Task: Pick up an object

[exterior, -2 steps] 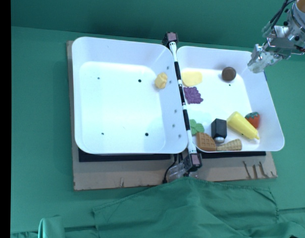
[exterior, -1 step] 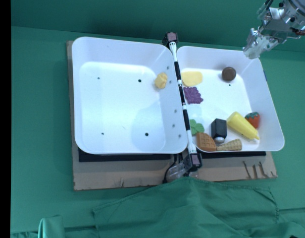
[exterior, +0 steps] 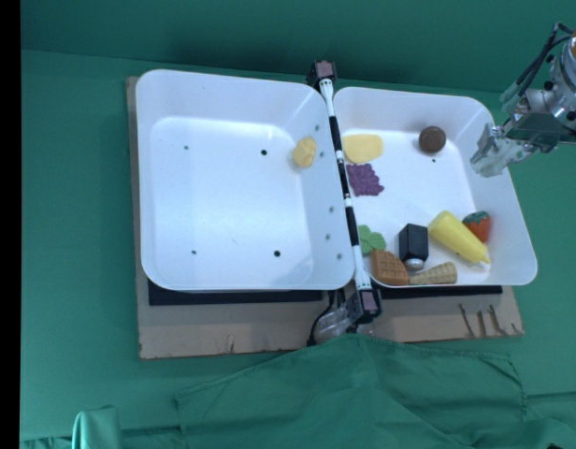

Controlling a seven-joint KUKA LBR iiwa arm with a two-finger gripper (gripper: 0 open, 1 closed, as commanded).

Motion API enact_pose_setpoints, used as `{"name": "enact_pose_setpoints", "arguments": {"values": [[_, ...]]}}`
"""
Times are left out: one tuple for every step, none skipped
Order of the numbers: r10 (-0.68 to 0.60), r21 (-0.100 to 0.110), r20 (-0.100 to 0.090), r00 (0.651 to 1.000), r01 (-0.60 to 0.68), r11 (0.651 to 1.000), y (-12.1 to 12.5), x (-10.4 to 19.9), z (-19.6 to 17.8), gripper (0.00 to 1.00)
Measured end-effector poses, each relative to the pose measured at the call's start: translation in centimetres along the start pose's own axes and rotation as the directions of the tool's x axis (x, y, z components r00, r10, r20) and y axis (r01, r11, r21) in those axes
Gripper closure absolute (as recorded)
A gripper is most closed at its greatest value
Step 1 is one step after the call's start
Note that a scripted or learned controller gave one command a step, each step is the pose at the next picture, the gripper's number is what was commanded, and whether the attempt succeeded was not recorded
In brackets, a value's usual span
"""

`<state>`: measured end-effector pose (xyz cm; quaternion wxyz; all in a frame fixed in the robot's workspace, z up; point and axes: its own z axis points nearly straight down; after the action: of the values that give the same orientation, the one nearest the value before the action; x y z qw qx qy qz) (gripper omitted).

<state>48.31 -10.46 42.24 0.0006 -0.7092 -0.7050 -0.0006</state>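
My gripper (exterior: 494,155) hangs above the right rim of the right bin (exterior: 512,241), its fingers spread and nothing between them. In that bin lie a brown ball (exterior: 432,139), a yellow slice (exterior: 363,147), a purple grape bunch (exterior: 365,180), a yellow corn cob (exterior: 458,237), a red strawberry (exterior: 477,224), a black block (exterior: 414,242), a green leaf piece (exterior: 370,241), a brown waffle (exterior: 389,267) and a tan cone (exterior: 434,274). A small yellow piece (exterior: 305,152) rests in the left bin (exterior: 176,110) by its right wall.
A black-and-white rod (exterior: 342,185) runs along the divide between the two bins. Both bins sit on a cardboard sheet (exterior: 223,340) over green cloth. Folded green cloth (exterior: 363,391) lies in front of the bench.
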Motion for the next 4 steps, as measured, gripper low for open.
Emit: {"name": "enact_pose_setpoints", "arguments": {"values": [[-0.006, -0.016, 0.004, 1.000, 0.006, 1.000, 3.1, 1.2, -9.9, 1.00], [-0.008, 0.003, 0.001, 1.000, 0.008, 1.000, 7.6, 6.8, -3.3, 1.00], [-0.009, -0.012, 0.000, 1.000, 0.009, 1.000, 8.0, 12.2, -10.6, 1.00], [-0.001, -0.007, 0.004, 1.000, 0.001, 1.000, 11.7, 10.4, -11.0, 1.00]]}}
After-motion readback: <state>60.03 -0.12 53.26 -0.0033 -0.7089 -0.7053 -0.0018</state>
